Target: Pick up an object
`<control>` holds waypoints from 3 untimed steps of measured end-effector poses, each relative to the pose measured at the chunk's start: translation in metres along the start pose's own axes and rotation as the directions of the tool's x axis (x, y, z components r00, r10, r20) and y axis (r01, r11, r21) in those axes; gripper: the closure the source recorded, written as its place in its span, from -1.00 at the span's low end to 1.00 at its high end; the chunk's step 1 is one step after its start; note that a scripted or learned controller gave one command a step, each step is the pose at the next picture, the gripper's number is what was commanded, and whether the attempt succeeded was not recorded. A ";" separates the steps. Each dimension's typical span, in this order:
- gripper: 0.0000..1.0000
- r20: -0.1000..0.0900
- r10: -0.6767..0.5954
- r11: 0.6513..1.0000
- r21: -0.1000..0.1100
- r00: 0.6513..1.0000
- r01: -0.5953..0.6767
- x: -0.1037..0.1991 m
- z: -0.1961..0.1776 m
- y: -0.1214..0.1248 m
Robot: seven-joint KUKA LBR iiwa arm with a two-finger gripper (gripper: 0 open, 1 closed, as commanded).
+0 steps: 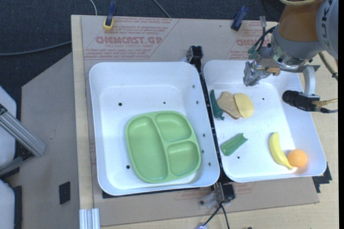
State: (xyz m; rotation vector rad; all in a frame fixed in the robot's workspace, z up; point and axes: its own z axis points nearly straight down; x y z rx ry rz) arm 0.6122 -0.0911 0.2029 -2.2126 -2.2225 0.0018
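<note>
Dark carpet-looking floor surrounds the desk [134, 34], which is topped with a tan cardboard-like sheet printed with faded red lettering, held down by a yellow-and-blue clamp [109, 15] and a blue clamp [239, 18] at the far edge. Two shallow, glossy white bins with rounded corners sit side by side on it.

Left bin [102, 115] has a matte light-green plastic tray [163, 145], rounded rectangle shape, split into three compartments.

Right bin [263, 169] has the pickable stuff: a tan, flat, bread-like piece [229, 104] touching a pale yellow rounded piece [245, 105], a thin dark-green strip [216, 105] hugging the bin's left wall, a chunkier green leafy-looking piece [233, 144] near the middle, and a smooth yellow banana [278, 150] touching a small orange ball-shaped fruit [297, 158] in the near right corner.

The arm comes in from the right, rounded orange band over grey metal. Its pincer [252, 78] hangs over the far end of the right bin, just beyond the tan and yellow pieces, not touching them as far as I can see. I can't tell how far apart it is, and nothing is visibly held in it.
</note>
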 end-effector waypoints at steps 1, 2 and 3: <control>1.00 0.000 -0.001 1.000 0.001 1.000 0.001 0.057 0.005 -0.021; 1.00 0.000 -0.002 1.000 0.000 1.000 0.002 0.119 -0.002 -0.039; 1.00 0.001 -0.001 1.000 0.000 1.000 0.001 0.164 0.002 -0.054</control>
